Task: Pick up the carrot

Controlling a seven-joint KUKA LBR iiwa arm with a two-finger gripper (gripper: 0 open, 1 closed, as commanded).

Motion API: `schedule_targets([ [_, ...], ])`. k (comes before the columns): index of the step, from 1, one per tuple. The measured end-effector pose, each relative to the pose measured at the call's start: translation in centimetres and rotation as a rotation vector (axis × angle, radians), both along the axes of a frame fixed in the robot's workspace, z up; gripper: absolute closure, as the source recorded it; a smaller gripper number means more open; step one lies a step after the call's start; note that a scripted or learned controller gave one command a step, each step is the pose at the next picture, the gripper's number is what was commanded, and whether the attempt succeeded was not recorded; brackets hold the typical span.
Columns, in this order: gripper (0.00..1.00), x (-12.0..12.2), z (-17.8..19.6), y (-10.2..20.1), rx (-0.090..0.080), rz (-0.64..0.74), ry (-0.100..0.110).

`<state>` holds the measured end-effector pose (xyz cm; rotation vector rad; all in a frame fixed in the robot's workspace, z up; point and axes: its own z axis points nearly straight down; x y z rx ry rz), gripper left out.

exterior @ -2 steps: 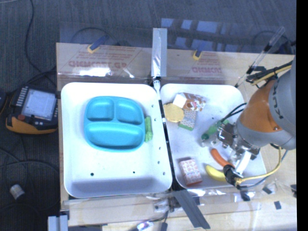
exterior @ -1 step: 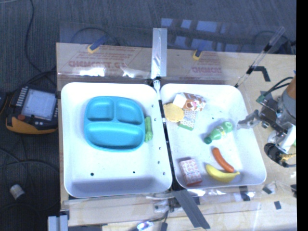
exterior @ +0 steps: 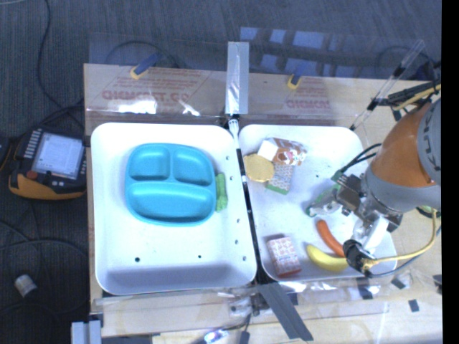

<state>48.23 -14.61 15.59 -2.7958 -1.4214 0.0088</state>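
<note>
- I see the carrot (exterior: 330, 237) lying in the right bin (exterior: 301, 192), toward its near right corner, long axis slanting from upper left to lower right.
- A banana (exterior: 324, 258) lies just below it, nearly touching.
- The gripper (exterior: 349, 205) hangs just above and right of the carrot; I cannot tell its grip state.
- A blue tray (exterior: 171, 183) sits in the left bin (exterior: 115, 256).

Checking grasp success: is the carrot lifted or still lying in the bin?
Lying in the right bin. The carrot rests flat on the floor beside the banana, with the gripper just above it.
</note>
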Motion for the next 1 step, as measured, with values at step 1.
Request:
schedule_targets([
  [1,0.00,0.27,-6.67,-0.42,-0.001,0.154,-0.012],
])
